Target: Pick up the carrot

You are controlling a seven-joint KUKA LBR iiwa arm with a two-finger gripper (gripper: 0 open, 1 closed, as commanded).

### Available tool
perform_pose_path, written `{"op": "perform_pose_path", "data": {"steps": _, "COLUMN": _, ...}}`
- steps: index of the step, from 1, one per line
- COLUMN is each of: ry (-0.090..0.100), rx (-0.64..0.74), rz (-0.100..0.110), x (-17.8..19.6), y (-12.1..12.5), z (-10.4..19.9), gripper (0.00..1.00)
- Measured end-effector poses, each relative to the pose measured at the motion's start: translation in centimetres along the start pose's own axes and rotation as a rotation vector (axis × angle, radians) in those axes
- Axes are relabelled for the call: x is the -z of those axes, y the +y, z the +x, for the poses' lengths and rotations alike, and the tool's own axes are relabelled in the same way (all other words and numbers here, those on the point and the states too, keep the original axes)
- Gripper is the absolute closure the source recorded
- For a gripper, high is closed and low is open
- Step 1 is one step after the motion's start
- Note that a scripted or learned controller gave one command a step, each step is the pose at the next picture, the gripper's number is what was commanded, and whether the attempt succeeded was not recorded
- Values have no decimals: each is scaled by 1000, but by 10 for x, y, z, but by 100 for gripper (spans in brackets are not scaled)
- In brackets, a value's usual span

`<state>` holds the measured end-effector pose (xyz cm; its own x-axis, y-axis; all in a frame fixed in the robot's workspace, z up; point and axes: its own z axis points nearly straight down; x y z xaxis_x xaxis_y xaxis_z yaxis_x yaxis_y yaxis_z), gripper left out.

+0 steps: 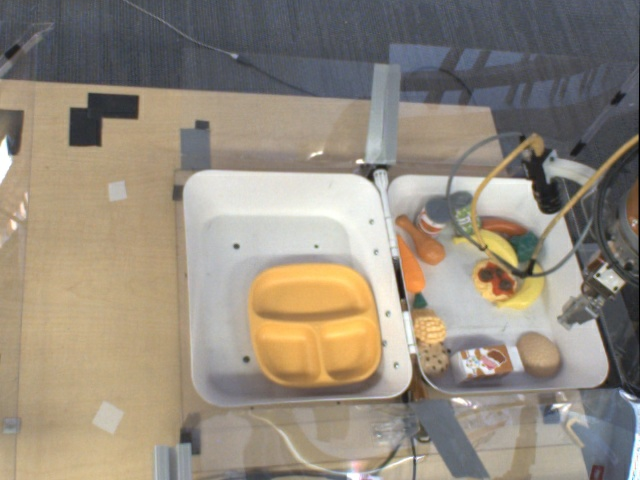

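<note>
Carrot (pixel 411 268) lies in right bin (pixel 600 368) against its left wall, green top toward corn cob (pixel 429 326). Gripper (pixel 590 303) at bin's right edge, well apart from carrot; jaw state cannot be told. Yellow divided plate (pixel 315 323) in left bin (pixel 215 268)

Cut off at the right edge, crossed by cables

The arm (pixel 622 238) is cropped by the right edge, and whether the fingers of its gripper (pixel 583 311) stand apart is too small to tell. Yellow and grey cables (pixel 510 230) cross the banana (pixel 510 258) and partly cover it. The carton (pixel 485 362) label is too blurred to read.
</note>
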<state>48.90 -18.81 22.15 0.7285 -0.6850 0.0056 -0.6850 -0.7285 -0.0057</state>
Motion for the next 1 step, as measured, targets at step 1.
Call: {"op": "perform_pose_path", "data": {"steps": 1, "ry": -9, "rx": 238, "rz": -1, "x": -74, "y": -34, "z": 18, "gripper": 100}}
